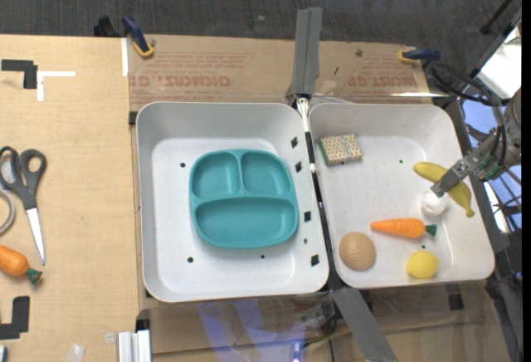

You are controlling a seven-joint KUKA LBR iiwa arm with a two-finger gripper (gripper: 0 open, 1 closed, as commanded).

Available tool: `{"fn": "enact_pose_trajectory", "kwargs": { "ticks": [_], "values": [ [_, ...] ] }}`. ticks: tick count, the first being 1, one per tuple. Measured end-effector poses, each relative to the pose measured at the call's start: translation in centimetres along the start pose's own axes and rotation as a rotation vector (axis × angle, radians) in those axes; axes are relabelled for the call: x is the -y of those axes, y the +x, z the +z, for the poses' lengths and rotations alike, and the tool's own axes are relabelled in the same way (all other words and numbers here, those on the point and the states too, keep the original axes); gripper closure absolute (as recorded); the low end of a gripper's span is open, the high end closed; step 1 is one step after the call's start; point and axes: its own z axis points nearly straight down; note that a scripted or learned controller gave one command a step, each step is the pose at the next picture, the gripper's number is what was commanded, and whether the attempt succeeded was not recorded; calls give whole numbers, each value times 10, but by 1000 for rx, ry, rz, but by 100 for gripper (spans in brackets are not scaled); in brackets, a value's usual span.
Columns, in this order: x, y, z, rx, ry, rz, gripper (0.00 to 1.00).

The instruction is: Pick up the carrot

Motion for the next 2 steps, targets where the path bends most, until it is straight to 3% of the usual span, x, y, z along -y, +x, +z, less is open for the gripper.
{"fn": "enact_pose_trajectory", "kwargs": {
  "ticks": [1, 2],
  "values": [
    [0, 0, 0, 0, 0, 0, 0],
    [-7, -9, 214, -3, 0, 70, 0]
  ]
}}
